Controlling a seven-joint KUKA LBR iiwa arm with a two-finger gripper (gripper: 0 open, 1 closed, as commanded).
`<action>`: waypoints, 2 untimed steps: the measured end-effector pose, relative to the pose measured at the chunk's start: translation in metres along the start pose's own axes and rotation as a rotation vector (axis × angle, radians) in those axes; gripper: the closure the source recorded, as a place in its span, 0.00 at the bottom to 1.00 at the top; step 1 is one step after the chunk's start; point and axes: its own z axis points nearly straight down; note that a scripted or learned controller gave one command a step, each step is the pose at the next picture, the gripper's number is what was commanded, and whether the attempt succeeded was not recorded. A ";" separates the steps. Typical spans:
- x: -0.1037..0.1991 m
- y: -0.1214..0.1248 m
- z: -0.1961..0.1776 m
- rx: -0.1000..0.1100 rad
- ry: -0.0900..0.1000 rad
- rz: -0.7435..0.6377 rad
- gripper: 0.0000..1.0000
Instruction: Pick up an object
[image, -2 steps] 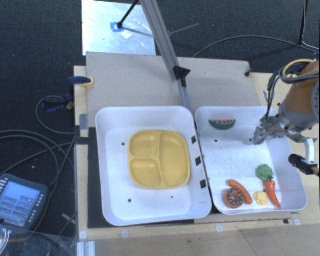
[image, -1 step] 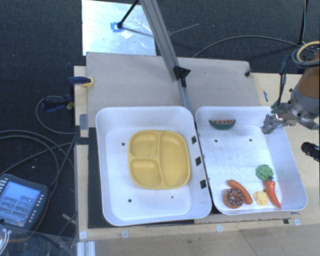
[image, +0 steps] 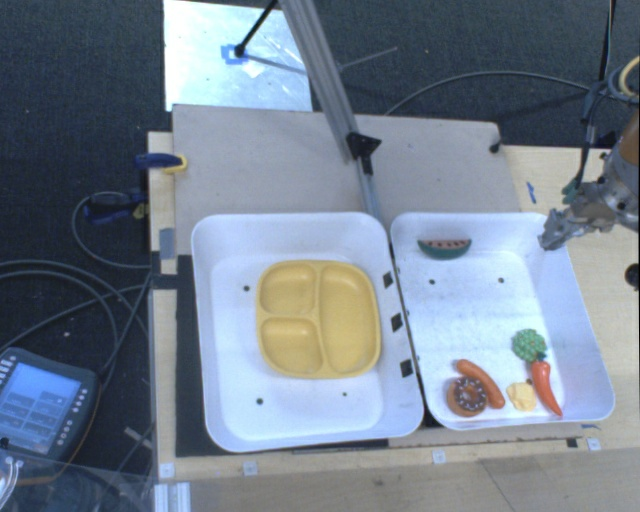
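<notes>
since my gripper (image: 556, 232) hangs beside the watermelon slice (image: 444, 246), grip state unclear, i'd pinch that light, stiff toy across its flat faces.

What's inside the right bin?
In the right bin: watermelon slice near the back; sausage, donut, broccoli, carrot and a yellow piece in front. Nothing looks covered.

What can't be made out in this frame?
- Gripper: small and blurred at the right bin's far right rim; finger state unreadable.
- Arm: cut off by the camera view's right edge, so its pose is unknown.
- Yellow piece between donut and carrot: too small to identify.
- Sausage and donut: touching or overlapping, unclear which.
</notes>
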 end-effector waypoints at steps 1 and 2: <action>0.053 0.010 0.008 0.006 0.004 -0.004 1.00; 0.114 0.026 0.004 0.005 0.005 -0.006 1.00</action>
